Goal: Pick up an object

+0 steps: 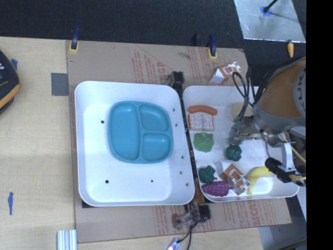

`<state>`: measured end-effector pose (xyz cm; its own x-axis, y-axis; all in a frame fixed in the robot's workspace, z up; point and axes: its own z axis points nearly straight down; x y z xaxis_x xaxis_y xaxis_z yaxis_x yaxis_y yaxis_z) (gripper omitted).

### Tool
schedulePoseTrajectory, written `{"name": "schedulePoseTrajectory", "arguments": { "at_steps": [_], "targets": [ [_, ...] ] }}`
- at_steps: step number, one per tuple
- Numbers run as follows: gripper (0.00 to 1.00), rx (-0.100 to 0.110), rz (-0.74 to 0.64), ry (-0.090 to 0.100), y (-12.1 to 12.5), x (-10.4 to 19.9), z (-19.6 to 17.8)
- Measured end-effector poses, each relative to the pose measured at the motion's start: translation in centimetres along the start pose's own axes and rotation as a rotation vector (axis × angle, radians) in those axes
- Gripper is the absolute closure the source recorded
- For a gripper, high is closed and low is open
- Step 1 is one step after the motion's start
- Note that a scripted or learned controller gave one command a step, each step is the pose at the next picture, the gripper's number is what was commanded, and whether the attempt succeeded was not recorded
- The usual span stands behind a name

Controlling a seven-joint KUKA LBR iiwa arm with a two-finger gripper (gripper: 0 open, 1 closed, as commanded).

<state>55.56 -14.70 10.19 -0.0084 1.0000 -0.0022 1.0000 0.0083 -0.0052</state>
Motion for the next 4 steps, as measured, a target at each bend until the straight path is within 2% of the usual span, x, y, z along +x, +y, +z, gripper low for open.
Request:
{"name": "schedulePoseTrajectory", "arguments": {
  "at_steps": [1, 2, 3, 4],
  "targets": [
    [0.00, 0.000, 0.000, 0.000, 0.0, 0.0, 0.0],
    [0.00, -0.001, 0.005, 0.002, -4.5, 2.0, 1.1],
    [0.00, -0.004, 0.005, 0.002, 0.5, -1.9, 1.0],
    [0.00, -0.001, 0.003, 0.002, -3.6, -0.7, 1.1]
  ]
}}
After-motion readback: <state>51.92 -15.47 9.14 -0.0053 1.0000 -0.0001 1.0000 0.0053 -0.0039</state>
